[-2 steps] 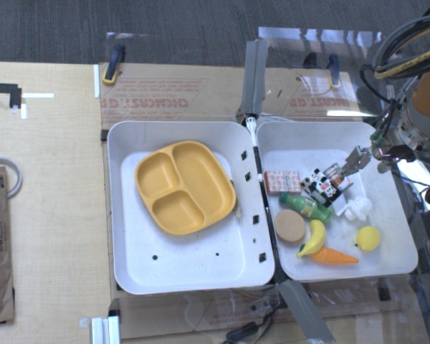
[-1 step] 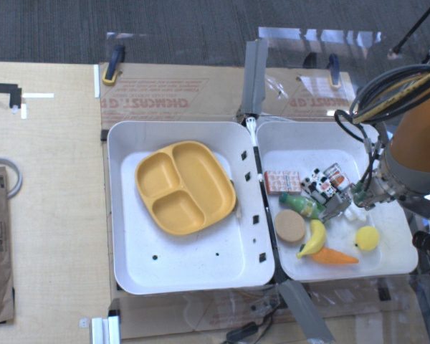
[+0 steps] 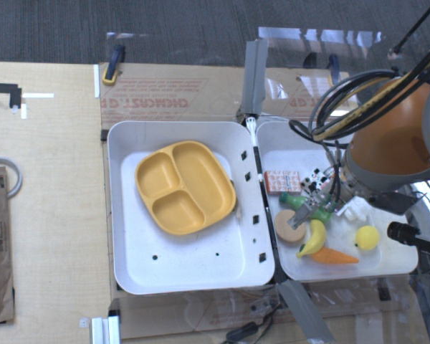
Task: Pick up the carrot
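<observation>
Approach step: tool (image 3: 306, 215) parked by banana (image 3: 313, 239), grip state can't be told; carrot (image 3: 335, 257) untouched at 5 o'clock, shift needed.

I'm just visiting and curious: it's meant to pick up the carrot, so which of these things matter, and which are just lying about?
For the job:
carrot
gripper

Lying about:
banana
lemon
yellow divided plate
red-and-white packet
round wooden piece
</observation>
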### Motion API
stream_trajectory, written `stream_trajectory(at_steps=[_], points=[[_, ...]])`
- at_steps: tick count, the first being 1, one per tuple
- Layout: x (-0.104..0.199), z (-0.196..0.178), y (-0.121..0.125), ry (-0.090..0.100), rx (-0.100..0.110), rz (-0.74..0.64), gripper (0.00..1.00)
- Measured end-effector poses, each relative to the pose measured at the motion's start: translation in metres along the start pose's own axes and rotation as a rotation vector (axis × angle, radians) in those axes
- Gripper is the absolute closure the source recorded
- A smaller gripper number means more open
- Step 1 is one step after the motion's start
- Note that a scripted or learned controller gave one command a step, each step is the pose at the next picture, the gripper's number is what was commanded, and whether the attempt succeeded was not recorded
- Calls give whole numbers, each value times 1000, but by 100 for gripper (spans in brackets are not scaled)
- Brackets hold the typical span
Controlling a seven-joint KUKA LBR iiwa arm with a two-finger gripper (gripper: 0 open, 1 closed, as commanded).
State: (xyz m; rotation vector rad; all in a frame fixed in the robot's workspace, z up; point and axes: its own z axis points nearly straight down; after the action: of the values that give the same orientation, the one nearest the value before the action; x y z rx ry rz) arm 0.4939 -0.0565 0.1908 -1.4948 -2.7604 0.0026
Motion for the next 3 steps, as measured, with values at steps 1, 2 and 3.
stream_trajectory(at_steps=[1,2,3], points=[[-67,32,-51,-1,-2,-246,0],[-67,85,-57,-14,-12,-352,0],[-52,90,-46,-19,-10,-686,0]])
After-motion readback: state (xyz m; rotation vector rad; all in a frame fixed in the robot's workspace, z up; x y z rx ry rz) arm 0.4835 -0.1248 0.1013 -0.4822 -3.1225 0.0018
